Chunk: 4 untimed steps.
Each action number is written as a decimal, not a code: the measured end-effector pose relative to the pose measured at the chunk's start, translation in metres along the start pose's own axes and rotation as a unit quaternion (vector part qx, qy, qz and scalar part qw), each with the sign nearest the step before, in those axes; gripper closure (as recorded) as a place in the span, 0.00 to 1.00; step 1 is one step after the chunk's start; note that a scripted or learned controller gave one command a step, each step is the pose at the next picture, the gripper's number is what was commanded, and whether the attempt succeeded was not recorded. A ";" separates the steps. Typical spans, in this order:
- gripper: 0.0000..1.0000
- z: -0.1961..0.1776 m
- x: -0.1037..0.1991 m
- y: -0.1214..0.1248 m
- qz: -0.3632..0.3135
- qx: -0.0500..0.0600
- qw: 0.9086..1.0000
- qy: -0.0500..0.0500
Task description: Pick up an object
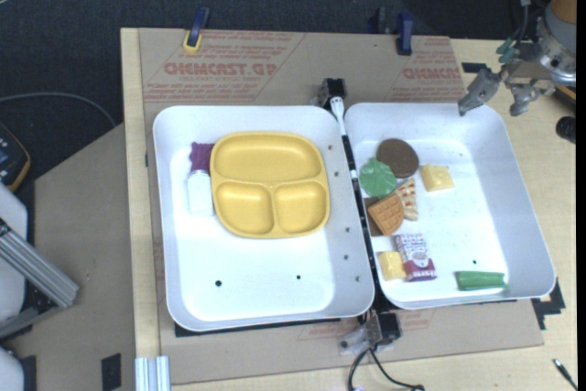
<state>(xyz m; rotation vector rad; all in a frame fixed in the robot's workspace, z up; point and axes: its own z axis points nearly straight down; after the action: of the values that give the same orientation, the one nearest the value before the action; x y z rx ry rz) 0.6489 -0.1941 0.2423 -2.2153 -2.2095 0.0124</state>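
A: Camera view puts the gripper (502,93) at upper right of the frame, over the back rim of the right bin (522,197), fingers spread wide w/ nothing between them.

B: So no pick yet. Targets?

A: All in the right bin, left-center of it: brown disc (398,157), green round piece (376,178) touching it, waffle-ish piece (387,212) just below, yellow cube (438,178) a bit apart. Red-white packet (415,254) and green bar (480,280) sit lower right of the frame.

B: Best bet?

A: Prob. the yellow cube or green bar — each stands clear of its neighbours, so fingers can drop on both sides. The cluster's crowded; likely to nudge 2 things at once.

B: Left bin?

A: Yellow divided tray (270,182), too wide imo. Come down straight, center over the item, close only once low.
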 end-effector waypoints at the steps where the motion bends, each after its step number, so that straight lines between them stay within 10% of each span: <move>1: 0.00 -0.009 0.000 0.002 -0.001 -0.007 1.000 -0.002; 4: 0.00 0.152 0.011 -0.001 -0.002 -0.004 1.000 -0.001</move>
<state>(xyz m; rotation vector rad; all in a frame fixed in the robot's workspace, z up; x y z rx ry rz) 0.6453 -0.1822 0.0909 -2.2158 -2.2179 0.0056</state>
